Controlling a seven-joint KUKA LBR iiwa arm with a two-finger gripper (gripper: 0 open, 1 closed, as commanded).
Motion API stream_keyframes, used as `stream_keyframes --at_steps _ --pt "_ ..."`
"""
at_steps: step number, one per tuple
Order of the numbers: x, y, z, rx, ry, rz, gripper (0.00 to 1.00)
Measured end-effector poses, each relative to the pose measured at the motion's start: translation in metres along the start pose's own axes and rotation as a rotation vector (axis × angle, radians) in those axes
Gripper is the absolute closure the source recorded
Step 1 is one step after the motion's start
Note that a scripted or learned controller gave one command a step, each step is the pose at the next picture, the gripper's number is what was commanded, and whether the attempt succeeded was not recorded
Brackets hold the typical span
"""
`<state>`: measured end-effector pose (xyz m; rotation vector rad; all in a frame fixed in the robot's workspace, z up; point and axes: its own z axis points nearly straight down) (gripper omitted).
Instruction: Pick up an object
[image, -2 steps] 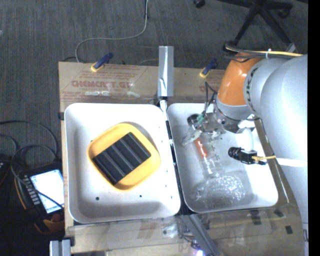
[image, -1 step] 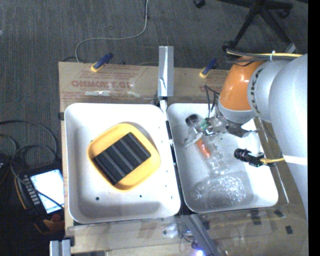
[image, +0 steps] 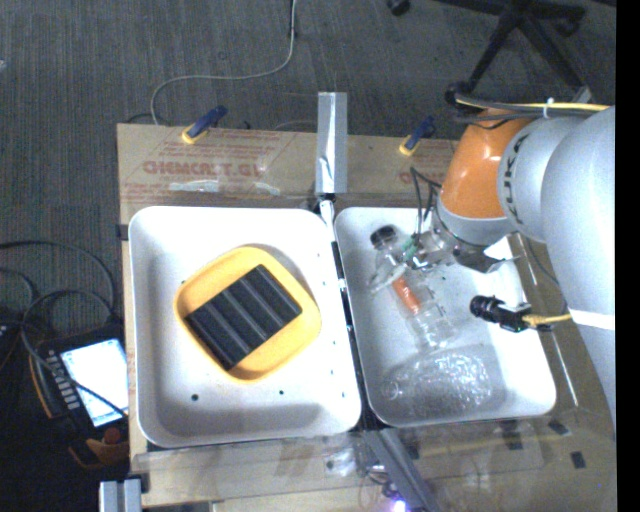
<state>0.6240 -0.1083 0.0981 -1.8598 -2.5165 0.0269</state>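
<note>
Overhead, the grey-and-orange arm (image: 500, 180) reaches into the right bin (image: 520, 395), its claw (image: 428, 248) low over a clear plastic bottle (image: 412, 295) lying flat, presumably lined up for a grasp. Whether the claw is apart or together cannot be told. Clear crinkled wrapping (image: 445, 378) blurs nearby. A yellow-and-black tray (image: 248, 310) occupies the left bin (image: 160, 400).

We saw a bench (image: 240, 170) topped with brown cardboard, printed in faded red. Two shallow white bins sat directly on it, the left bin (image: 150, 330) and the right bin (image: 520, 390) touching along their inner edges. Blue clamps (image: 203, 123) gripped the cardboard's far edge.
</note>
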Motion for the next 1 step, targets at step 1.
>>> stream_keyframes --at_steps 1 --pt "0.0099 0.0256 -0.0861 -0.021 0.001 0.043 1.0"
